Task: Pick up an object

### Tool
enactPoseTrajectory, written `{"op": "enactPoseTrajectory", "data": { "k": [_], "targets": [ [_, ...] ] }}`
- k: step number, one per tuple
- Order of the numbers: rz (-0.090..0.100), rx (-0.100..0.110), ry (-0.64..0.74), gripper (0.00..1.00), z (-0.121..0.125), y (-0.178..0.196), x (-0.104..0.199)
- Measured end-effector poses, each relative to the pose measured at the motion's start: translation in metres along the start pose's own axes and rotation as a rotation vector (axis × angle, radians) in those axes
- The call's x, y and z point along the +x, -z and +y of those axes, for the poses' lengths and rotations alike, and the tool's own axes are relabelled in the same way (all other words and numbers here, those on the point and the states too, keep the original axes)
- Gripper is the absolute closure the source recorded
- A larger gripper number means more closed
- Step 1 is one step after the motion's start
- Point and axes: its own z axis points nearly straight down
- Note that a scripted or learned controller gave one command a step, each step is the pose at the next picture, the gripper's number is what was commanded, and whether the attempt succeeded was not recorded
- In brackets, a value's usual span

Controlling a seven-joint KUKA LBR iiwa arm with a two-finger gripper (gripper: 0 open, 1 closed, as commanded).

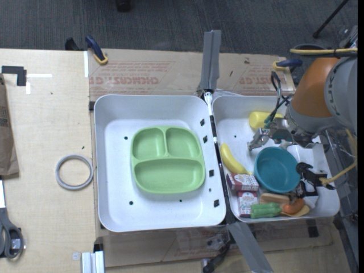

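The bench (45, 129) carries two white bins side by side. The left bin (108, 169) holds a green divided plate (168, 159), lying flat near its middle. The right bin (227, 110) is crowded along its near edge. A teal bowl (277, 169) sits toward the near right corner, and a banana (231, 159) lies against the left wall. Beside the banana, two small red-and-white cartons (245, 189) sit close together, then a green vegetable-shaped toy (265, 210) and a hot dog toy (278, 198) along the near edge. A yellow object (259, 119) rests toward the far edge.

The grey arm (335, 95) with its orange band reaches in from the right, over the right bin. Its gripper (260, 140) hangs between the yellow object and the teal bowl, fingers slightly parted, nothing between them. Out on the bench's left side lies a grey ring (74, 171), well apart from the bins.
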Motion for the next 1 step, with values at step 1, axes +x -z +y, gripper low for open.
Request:
{"op": "enactPoseTrajectory", "data": {
  "k": [1],
  "targets": [
    [-0.001,-0.004,-0.142,0.00,-0.0108,0.0007,0.0077]
  ]
}}
